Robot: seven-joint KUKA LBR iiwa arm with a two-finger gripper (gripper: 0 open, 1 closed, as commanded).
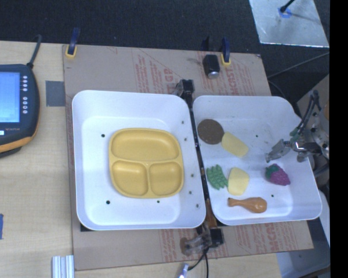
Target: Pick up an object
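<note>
Cardboard-covered bench (133, 68) over dark floor, yellow tray (146, 161) in left bin (87, 155), toy foods in right bin (261, 106), gripper (285, 149) spread above purple grapes (277, 175).

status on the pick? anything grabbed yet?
Done: nothing lifted yet. The brown disc, two yellow pieces, green piece, drumstick and purple grapes all lie in the right bin. In hand: the gripper sits low at the bin's right side, just above the grapes, with nothing between its fingers. Left: close on an object and lift.
</note>
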